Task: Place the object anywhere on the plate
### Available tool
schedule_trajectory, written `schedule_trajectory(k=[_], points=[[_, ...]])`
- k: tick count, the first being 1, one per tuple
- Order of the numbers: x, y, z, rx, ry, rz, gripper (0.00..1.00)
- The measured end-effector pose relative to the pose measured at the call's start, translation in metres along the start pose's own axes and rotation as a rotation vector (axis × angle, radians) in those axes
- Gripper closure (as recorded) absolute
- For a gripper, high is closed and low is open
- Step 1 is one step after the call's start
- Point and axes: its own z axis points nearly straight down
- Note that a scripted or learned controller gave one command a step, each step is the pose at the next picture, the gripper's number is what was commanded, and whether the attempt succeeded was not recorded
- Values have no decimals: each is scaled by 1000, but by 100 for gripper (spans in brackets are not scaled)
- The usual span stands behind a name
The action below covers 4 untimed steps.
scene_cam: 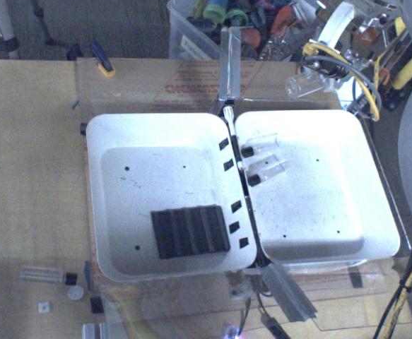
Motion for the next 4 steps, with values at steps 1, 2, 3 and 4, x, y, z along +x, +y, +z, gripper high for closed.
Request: schedule_trajectory(k=[1, 2, 3, 4], points=[[23, -6, -1, -3, 6, 408, 100], [-20, 43, 0, 0, 1, 401, 100], [-42, 88, 0, -1, 3, 448, 100], [-24, 70, 10, 0, 1, -12, 100]])
